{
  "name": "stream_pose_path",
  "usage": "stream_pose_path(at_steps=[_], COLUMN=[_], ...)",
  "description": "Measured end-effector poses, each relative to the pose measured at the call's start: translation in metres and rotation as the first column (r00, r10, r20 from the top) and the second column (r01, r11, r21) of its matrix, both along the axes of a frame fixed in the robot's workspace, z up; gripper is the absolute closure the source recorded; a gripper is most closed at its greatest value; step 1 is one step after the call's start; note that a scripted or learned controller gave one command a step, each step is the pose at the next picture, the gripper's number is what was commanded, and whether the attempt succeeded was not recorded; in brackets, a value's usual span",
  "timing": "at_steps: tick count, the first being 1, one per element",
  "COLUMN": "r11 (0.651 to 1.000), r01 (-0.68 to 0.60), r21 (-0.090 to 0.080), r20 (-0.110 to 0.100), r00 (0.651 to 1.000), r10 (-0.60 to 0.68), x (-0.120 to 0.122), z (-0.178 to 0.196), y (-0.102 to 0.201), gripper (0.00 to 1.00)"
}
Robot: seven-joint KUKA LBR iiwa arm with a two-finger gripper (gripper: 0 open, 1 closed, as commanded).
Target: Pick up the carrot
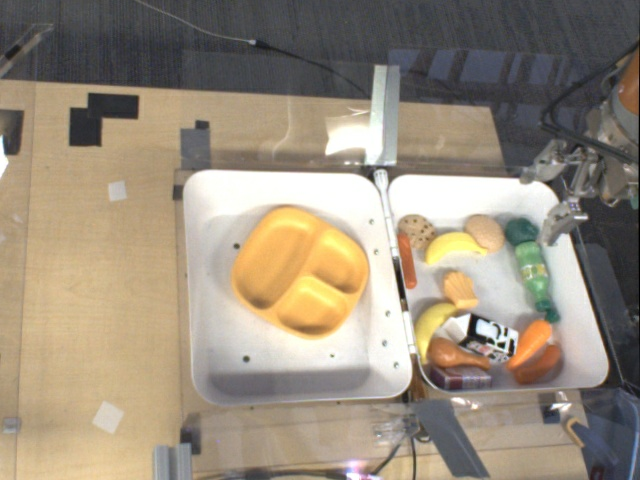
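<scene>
The gripper (562, 218) hovers at the bin's (590, 353) far corner, fingers apart and holding nothing; the carrot (533, 339) lies untouched, well toward the near edge.

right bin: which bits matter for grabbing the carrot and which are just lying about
For the job:
- carrot, near corner of the right bin
- gripper, at that bin's far right edge

Lying about:
- two bananas
- cookie
- green bottle
- chicken drumstick
- yellow divided plate, left bin
</scene>
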State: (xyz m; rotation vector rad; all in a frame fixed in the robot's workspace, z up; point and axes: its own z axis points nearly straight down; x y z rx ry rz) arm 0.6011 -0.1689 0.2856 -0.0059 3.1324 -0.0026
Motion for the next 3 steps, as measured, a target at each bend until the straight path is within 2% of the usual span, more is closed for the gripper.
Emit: stream_pose_path(at_steps=[1,2,3], r11=[0.984,0.969,0.957], r01=[-0.176,-0.248,-0.289], r21=[-0.002,-0.001,-0.006], r20=[0.002,0.002,0.008], r00=[0.984,0.969,0.957], r10=[0.176,0.248,0.289], x=[-0.032,-0.055,-0.086], z=[-0.162,-0.178,-0.195], y=[0.029,0.007,-0.036], gripper=[0.0,0.0,0.0])
